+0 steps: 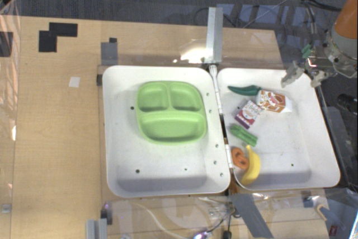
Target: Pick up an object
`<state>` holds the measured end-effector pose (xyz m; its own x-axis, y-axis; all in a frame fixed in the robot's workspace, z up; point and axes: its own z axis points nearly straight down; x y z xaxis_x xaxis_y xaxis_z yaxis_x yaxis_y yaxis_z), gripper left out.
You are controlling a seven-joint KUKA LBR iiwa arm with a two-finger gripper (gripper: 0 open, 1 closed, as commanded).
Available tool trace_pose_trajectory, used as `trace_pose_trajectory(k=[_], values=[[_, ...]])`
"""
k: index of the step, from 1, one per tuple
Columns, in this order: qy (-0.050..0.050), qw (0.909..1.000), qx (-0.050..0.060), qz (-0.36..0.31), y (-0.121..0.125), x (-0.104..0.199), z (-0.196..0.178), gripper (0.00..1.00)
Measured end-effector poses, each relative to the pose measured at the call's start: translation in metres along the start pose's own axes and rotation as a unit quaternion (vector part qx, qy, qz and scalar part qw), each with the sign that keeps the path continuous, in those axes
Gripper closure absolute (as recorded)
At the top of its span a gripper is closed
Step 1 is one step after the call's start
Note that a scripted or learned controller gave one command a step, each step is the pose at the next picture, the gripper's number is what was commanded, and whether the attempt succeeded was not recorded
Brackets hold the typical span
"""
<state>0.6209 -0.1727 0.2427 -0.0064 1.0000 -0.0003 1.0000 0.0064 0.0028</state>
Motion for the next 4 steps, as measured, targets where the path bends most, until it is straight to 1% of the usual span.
trace_pose_trajectory(k=[1,2,3,4], values=[[0.000,1.0000,0.001,-0.001,0.015,-0.006,0.102,0.00],[-0.005,0.9995,-0.017,-0.025,0.051,-0.005,0.124,0.00],[-0.001,0.9994,-0.003,-0.033,0.025,0.038,0.152,0.00],[-0.001,0.9982,-0.006,-0.060,-0.021,0.076,0.151,0.00]])
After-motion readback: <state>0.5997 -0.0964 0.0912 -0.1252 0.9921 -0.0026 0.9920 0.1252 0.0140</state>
